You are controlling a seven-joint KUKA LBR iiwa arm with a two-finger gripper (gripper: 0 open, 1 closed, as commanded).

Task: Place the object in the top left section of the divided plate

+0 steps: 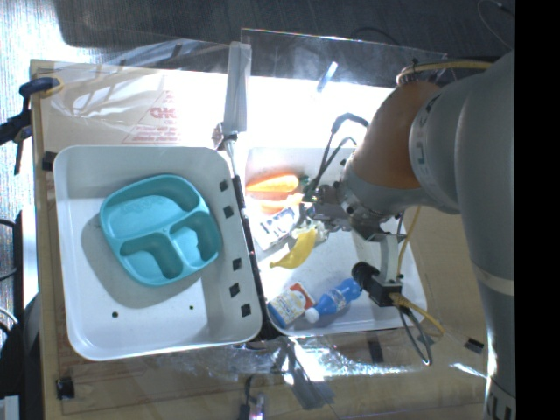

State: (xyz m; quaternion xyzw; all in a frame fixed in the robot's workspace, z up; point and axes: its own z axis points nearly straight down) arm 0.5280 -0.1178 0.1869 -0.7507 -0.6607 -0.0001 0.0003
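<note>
A teal divided plate (pixel 160 239) lies with nothing in its sections in the left white bin (pixel 79 322), turned at a slant, ready to receive an item. Across the divider, the right bin (pixel 411 309) holds an orange carrot-like toy (pixel 273 184), a small bottle (pixel 334 301) and a yellow banana (pixel 297 248), its long axis running diagonally from lower left to upper right. The arm's hand (pixel 317 219) hovers at the banana's upper end, apparently set for a pick; whether it is open or gripping cannot be told.
</note>
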